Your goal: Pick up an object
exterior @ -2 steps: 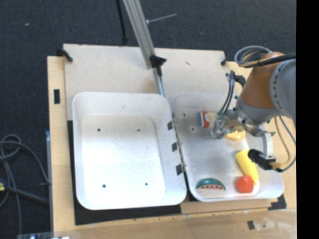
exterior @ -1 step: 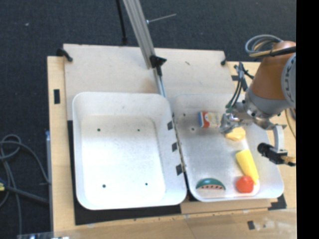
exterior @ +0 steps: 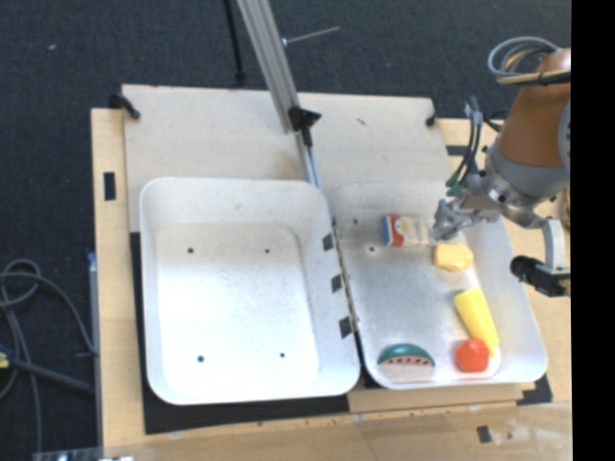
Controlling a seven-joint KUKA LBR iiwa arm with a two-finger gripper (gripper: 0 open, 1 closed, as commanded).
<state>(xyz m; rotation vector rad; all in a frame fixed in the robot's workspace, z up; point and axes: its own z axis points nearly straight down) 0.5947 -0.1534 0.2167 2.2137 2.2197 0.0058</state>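
Note:
In the right bin lie a small carton with a red and blue end, a pale yellow block, a yellow banana-like piece, a red tomato and a watermelon slice. My gripper hangs at the bin's far right, just right of the carton and just above the yellow block. Its tips are too small and dark to read.
The left bin sits beside the right one, with a row of clips between them. A slanted metal rail rises from the bench's back. Cables lie on the floor at left.

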